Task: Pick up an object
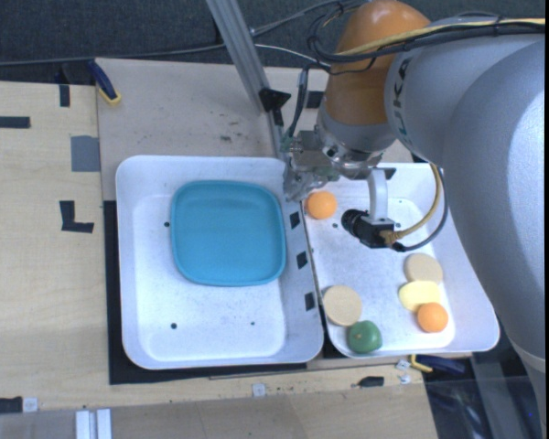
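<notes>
Gripper [304,183] hangs low beside orange ball [321,206] in right bin [467,332], apparently lined up to grab it; jaw state cannot be told.

The square turquoise plastic plate [228,232] looks smooth and matt. The two shallow white plastic bins [146,245] show dark scuffs. The pale wooden bench [37,273] is matt.

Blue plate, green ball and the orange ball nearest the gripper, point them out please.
blue plate [227,232], camera view, flat centre.
green ball [364,337], camera view, top.
orange ball nearest the gripper [321,205], camera view, middle.
</notes>
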Tool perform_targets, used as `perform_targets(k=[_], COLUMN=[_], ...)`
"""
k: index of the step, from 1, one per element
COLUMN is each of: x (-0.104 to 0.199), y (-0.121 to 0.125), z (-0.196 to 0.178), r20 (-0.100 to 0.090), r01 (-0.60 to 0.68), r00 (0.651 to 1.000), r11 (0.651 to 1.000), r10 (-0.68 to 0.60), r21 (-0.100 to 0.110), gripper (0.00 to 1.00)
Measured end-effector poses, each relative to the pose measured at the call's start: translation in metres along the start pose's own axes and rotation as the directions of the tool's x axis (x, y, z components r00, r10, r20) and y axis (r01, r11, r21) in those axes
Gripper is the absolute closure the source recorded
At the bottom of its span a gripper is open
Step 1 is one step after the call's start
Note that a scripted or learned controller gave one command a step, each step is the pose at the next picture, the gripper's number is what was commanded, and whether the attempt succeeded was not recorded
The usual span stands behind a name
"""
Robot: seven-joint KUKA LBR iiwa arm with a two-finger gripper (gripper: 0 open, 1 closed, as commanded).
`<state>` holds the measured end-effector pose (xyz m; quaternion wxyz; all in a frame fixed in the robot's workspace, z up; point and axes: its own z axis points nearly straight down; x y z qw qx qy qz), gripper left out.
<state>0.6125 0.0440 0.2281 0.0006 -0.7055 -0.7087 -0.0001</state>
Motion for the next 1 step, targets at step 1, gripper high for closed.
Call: perform_targets(k=[1], x=[0.0493], y=[0.0103], z=[0.0100], r20=[0.000], r01=[0.000], r00=[1.000], r11=[1.000], r10=[0.000], r21=[0.001], gripper=[1.00])
